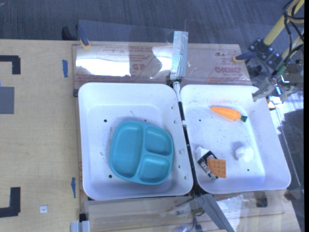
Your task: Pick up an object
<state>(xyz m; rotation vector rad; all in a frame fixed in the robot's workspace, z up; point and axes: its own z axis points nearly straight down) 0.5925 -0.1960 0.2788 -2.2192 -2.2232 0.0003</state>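
The right bin (pixel 275 178) holds an orange toy carrot (pixel 226 112) with a green tip near its back. A small white lump (pixel 244 152) lies toward its right side. An orange waffle-like piece (pixel 217 167) rests on a small black item (pixel 206 159) at the front left. A teal divided plate (pixel 141 152) lies in the left bin (pixel 91 100). My gripper (pixel 271 87) hangs over the right bin's back right corner, above and to the right of the carrot, with nothing seen in it.
A clear plastic panel (pixel 145 59) with a taped upright strip (pixel 179 54) stands behind the bins. Cables and the arm's wrist parts (pixel 285 37) crowd the upper right. The wooden bench (pixel 34 129) stretches to the left.
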